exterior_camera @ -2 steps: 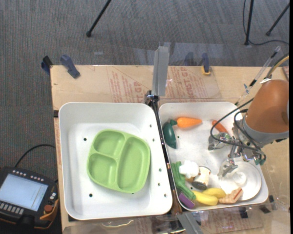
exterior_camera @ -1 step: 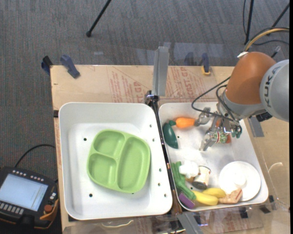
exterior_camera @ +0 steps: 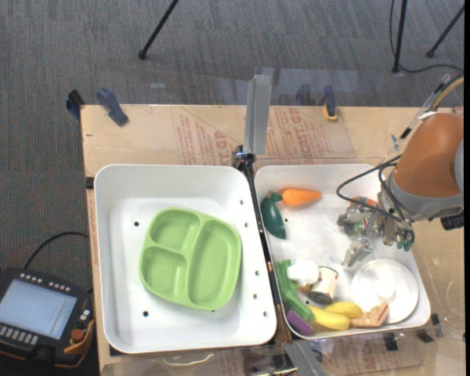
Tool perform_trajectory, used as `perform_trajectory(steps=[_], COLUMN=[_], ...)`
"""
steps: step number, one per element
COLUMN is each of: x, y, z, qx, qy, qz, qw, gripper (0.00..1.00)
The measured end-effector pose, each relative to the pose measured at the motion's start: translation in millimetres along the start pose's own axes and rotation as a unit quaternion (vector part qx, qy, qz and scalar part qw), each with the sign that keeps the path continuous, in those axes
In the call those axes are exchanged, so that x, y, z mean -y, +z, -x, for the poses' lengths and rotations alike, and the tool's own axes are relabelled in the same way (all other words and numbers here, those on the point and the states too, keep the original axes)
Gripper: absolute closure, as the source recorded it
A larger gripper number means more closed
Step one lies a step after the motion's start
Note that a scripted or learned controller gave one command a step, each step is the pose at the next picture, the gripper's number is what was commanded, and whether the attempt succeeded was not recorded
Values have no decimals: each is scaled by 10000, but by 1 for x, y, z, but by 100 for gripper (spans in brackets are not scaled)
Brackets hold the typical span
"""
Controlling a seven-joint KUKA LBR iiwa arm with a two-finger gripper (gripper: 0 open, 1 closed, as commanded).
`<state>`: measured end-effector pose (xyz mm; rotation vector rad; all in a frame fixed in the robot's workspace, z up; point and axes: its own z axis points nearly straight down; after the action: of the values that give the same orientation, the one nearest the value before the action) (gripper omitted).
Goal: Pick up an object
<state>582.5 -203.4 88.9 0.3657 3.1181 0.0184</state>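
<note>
My gripper (exterior_camera: 353, 235) hangs over the right bin (exterior_camera: 341, 175), toward its right side, fingers pointing left. It is open and nothing sits between the fingers. An orange carrot (exterior_camera: 300, 197) lies at the bin's back, with a dark green vegetable (exterior_camera: 272, 218) beside it on the left. Just below the gripper stands a white bowl (exterior_camera: 384, 288). Along the front lie a yellow banana (exterior_camera: 337, 316), a purple eggplant (exterior_camera: 298, 313), a green vegetable (exterior_camera: 285, 282), a white lump (exterior_camera: 303, 271), a small cup (exterior_camera: 323, 283) and a pinkish piece (exterior_camera: 374, 315).
The left bin (exterior_camera: 117, 186) holds a green divided plate (exterior_camera: 192, 257). A grey upright post (exterior_camera: 257, 116) stands behind the seam between the bins. The arm's orange band (exterior_camera: 431, 163) and cables hang over the right bin's right rim. A handheld control screen (exterior_camera: 35, 308) lies off the bench at left.
</note>
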Motion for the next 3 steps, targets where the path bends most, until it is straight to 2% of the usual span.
perform_trajectory(steps=[1,2,3], x=[-60,-52,-104], y=[2,2,2], z=[21,-44,19], qx=[6,-7,-11], qy=[82,-403,6], qz=[-41,-54,-56], qw=[10000,9992,10000], gripper=[0,0,0])
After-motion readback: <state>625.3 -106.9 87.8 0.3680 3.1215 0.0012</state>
